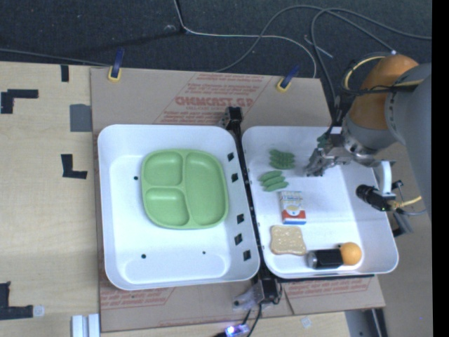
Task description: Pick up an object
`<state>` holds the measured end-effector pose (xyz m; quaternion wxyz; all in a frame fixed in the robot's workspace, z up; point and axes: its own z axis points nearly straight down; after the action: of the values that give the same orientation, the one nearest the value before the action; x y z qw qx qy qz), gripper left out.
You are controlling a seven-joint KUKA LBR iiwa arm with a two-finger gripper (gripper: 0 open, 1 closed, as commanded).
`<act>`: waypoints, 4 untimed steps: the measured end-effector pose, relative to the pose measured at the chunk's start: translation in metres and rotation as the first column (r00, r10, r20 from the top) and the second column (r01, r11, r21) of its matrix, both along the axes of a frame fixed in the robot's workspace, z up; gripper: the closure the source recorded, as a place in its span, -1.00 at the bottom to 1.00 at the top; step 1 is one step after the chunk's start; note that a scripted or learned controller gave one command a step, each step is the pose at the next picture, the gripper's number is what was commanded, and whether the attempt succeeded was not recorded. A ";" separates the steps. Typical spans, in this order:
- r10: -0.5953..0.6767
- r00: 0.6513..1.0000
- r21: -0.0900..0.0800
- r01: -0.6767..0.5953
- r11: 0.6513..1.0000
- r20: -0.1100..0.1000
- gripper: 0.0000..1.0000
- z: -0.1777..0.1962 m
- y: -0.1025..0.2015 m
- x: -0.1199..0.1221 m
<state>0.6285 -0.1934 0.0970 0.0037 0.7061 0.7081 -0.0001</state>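
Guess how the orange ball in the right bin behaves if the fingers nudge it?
The orange ball looks round and smooth, so it would probably roll. It rests against a black object near the right bin's front wall, which may limit its travel. Smoothness could let it slip.

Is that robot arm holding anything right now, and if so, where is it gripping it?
Nothing seems to be held. The gripper sits above the right bin, beside the green pieces, with no object seen in it.
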 end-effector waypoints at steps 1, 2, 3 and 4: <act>-0.002 1.000 0.005 0.002 1.000 -0.002 1.00 0.043 0.000 -0.003; -0.003 1.000 0.003 0.003 1.000 0.001 1.00 0.105 -0.007 -0.002; -0.001 1.000 0.004 0.001 1.000 -0.002 1.00 0.140 -0.006 -0.001; 0.002 1.000 0.007 -0.002 1.000 -0.007 1.00 0.130 0.047 -0.012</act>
<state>0.6168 -0.1468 0.2266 -0.0011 0.7054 0.7088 -0.0002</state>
